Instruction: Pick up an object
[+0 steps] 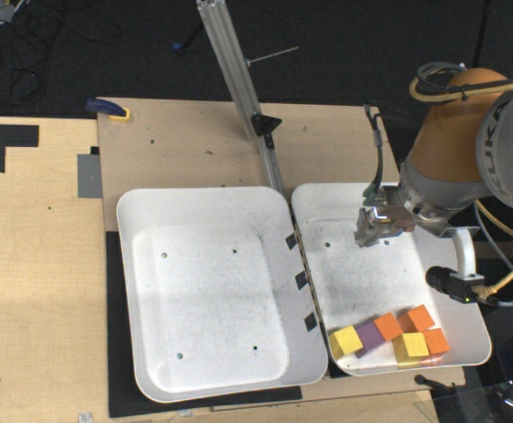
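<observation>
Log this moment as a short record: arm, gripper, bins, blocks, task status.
arm: grey KUKA arm with orange band, reaching in from the right over the right bin
gripper: two-finger gripper above the upper part of the right bin, nothing seen between its fingers
left bin: shallow white bin
right bin: shallow white bin, holding the blocks
blocks: cluster at the near end; yellow cube, purple block, orange cubes, second yellow cube
task status: no block picked yet

Pale wooden bench point(36, 263) against dark floor point(107, 42), seemingly strewn with cables point(10, 7).
</observation>
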Motion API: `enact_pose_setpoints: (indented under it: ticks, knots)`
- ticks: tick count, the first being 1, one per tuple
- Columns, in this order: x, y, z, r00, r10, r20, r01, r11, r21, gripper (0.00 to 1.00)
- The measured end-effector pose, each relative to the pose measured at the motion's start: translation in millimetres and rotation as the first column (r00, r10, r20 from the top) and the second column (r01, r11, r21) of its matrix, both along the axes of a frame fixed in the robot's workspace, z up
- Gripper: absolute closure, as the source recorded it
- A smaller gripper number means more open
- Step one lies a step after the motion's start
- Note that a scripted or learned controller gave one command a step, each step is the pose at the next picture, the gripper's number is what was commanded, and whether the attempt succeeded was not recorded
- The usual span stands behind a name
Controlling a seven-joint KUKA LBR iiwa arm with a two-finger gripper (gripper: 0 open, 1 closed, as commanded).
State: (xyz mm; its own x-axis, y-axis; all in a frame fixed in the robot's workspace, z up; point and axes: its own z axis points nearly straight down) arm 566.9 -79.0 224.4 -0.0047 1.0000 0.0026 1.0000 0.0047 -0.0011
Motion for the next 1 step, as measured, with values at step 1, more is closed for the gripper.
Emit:
enact_pose_setpoints:
  ticks: [1]
  knots:
    - [8.7, 41.6, -3.0, 1.000, -0.002, -0.001, 0.002, 1.000, -0.001, 1.00]
